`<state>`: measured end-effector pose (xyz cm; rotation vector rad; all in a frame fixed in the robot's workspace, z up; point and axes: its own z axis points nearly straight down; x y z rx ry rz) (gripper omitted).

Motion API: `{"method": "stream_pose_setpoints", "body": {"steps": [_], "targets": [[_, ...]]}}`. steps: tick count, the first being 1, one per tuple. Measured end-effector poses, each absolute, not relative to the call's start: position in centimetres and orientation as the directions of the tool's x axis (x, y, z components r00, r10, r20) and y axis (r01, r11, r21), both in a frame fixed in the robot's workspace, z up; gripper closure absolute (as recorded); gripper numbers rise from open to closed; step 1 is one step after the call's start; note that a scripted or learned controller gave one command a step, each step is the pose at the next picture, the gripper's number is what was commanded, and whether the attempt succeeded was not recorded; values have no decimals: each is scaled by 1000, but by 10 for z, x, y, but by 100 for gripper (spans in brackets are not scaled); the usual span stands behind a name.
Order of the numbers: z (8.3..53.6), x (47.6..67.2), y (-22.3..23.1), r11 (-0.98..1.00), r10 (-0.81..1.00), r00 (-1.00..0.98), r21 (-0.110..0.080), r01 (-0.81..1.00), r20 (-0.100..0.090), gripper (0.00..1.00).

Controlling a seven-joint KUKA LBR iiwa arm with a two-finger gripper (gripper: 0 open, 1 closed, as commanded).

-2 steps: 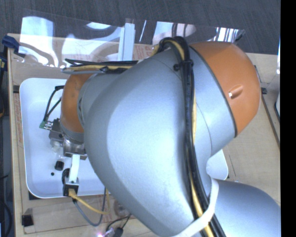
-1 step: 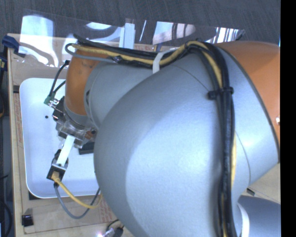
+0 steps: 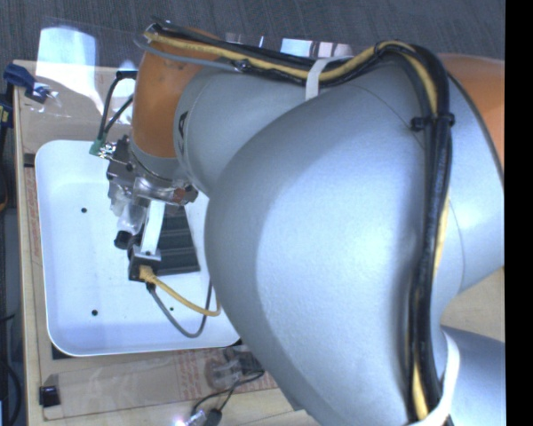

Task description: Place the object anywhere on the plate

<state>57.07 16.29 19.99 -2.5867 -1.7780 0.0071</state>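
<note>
The bulky grey metal robot arm point(image 3: 338, 238) is reaching in from three o'clock and is covering the greater part of the bench, with its smooth orange band point(image 3: 155, 105) sitting toward eleven o'clock of the view; below that band the two-finger gripper point(image 3: 124, 227) is hanging over the shallow white plastic bin point(image 3: 71, 282), which is lying at nine o'clock of the view; within the bin the gripper is standing just off the middle of the floor, toward eleven o'clock, and seems to be low over it, though whether it is touching I cannot tell; whether the claw is released or clenched I cannot tell either, its tip being small and blurred, so I am not claiming that it is grasping anything; the bare floor toward seven and nine o'clock is carrying two small dark specks point(image 3: 83, 209), well apart from each other; where the object is lying I cannot tell, since the arm is hiding so much of the bench, and the same is holding for the plate; judging from the rig and the task alone, the object is probably small and light enough for two slim jaws, and the smooth bin floor is likely letting it slide when nudged; I am judging that a hold across its narrowest span, near its middle, is the safest choice, taken squarely so that it is not twisting free on the lift.
</note>
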Motion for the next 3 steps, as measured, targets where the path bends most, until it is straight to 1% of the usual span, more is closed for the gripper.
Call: {"method": "stream_pose_setpoints", "body": {"steps": [1,2,3], "targets": [[165,637,140,-411,912,411,-6,912,-4,100],[255,656,100,-748,664,748,-3,664,-2,100],[121,624,116,-949,316,949,-1,316,-7,100]]}}
